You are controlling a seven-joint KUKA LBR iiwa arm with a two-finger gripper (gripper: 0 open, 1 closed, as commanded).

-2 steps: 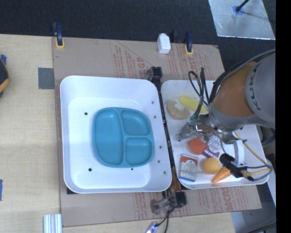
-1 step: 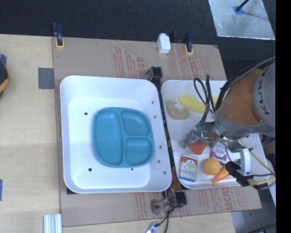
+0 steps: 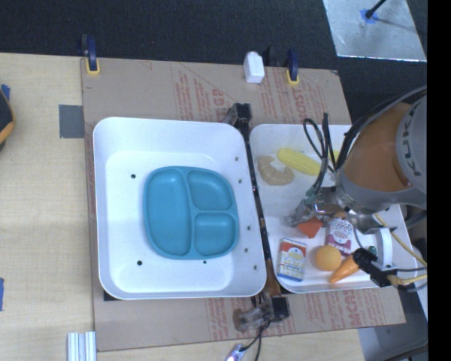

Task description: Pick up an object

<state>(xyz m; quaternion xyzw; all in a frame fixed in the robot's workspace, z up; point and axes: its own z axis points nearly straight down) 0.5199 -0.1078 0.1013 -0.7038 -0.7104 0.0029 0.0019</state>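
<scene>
We see 2 shallow white bins side by side on the counter (image 3: 37, 201), over a brown cardboard sheet (image 3: 203, 89). The left bin (image 3: 109, 145) holds a blue divided plate (image 3: 190, 211) with 3 compartments, lying near its middle.

The right bin (image 3: 274, 138) carries the small objects. A yellow corn cob (image 3: 298, 160) lies toward the bin's far edge, with a pale ring-shaped piece (image 3: 274, 171) just beside it, closer to the wall shared with the left bin. Near the bin's front edge sit a small printed carton (image 3: 292, 260), a round yellow-orange fruit (image 3: 327, 257) just beside it, and an orange carrot (image 3: 344, 269) touching the fruit on the side away from the carton. A red-and-white packet (image 3: 340, 233) lies just behind the fruit.

The arm (image 3: 383, 160) reaches in over the right bin, and the claw (image 3: 313, 215) hangs low near the bin's middle, just above a small red-orange piece (image 3: 310, 228). We cannot tell how far the claw is open, nor whether it has hold of anything.
</scene>
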